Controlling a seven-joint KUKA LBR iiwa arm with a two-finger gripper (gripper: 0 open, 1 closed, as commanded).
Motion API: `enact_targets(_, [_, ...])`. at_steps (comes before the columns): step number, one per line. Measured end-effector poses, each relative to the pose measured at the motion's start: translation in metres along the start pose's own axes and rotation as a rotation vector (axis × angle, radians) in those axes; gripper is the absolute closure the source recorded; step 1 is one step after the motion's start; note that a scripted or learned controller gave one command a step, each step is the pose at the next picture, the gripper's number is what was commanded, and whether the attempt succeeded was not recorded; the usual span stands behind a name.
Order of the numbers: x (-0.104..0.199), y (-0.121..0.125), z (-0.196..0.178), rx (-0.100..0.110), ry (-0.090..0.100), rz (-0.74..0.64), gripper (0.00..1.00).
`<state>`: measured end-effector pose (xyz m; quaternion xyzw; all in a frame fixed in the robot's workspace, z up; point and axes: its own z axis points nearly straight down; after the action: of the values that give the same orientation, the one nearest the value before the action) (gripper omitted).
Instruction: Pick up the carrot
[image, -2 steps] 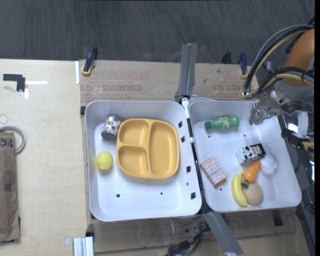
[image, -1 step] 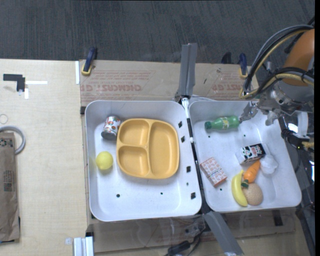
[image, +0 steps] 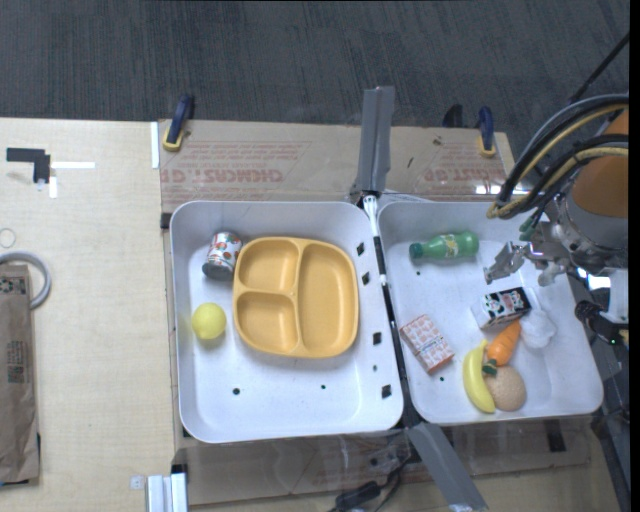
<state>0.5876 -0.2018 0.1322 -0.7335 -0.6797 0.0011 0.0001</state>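
Carrot (image: 505, 343) near right bin's (image: 440, 405) far edge, touching banana (image: 474, 380), tool (image: 522, 262) above.

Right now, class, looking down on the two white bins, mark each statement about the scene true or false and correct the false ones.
1. The orange carrot lies in the right white bin. True.
2. The green plastic bottle stands upright. False: it lies on its side.
3. The yellow divided plate sits in the left white bin. True.
4. The yellow banana rests on that plate. False: it lies in the right bin, beside the carrot.
5. The small tin can is in the left bin. True.
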Motion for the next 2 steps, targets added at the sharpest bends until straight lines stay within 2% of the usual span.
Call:
enact_targets(1, [-0.007, -0.054, -0.016, -0.001, 0.000, 0.030, 0.00])
enact_targets(2, [-0.005, -0.101, 0.041, 0.000, 0.001, -0.139, 0.00])
